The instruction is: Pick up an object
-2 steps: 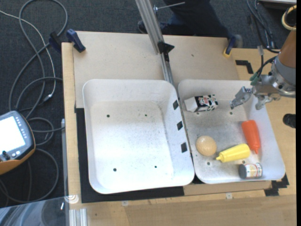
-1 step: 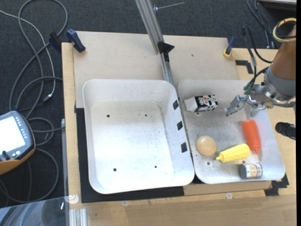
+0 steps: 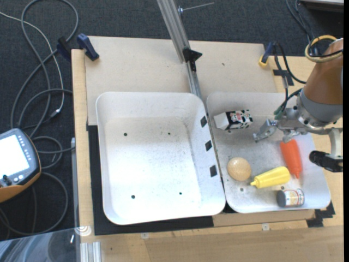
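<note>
Just beside gripper (image 3: 266, 132): orange carrot (image 3: 292, 156).

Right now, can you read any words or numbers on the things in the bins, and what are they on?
None can be read.
Small white box: dark print with red, too blurred.
Little jar: pale label, too small.
Yellow bottle, orange carrot, tan ball: no writing visible.

Speckled matt white bins (image 3: 147, 162) on bare wooden bench (image 3: 136, 64).
</note>
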Available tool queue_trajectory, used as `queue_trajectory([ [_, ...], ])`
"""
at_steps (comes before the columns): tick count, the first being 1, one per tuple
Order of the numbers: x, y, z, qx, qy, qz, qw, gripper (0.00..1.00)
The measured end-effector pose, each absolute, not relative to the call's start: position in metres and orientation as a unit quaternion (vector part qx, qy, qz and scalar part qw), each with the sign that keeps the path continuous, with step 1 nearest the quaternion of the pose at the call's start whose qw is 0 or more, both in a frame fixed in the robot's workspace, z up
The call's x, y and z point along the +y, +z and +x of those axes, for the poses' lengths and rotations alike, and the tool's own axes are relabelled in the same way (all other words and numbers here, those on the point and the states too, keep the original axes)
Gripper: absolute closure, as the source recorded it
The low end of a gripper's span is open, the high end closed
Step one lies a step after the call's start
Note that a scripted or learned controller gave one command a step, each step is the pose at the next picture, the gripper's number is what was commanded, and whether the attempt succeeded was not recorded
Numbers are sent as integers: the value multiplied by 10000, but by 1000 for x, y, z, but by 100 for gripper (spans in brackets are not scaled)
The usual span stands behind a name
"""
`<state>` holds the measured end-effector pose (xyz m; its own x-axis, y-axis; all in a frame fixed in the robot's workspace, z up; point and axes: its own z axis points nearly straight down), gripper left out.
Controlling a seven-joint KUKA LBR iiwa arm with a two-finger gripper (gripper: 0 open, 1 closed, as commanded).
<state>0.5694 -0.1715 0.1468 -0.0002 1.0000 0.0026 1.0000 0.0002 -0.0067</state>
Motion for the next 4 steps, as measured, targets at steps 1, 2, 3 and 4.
queue_trajectory([
  [1, -172, 161, 571, -7073, -10, -7069, -3, 100],
  [2, -170, 226, 571, -7077, -21, -7065, -38, 100],
  [3, -170, 220, 572, -7077, -2, -7066, -8, 100],
  [4, -108, 220, 587, -7099, -17, -7043, -1, 100],
])
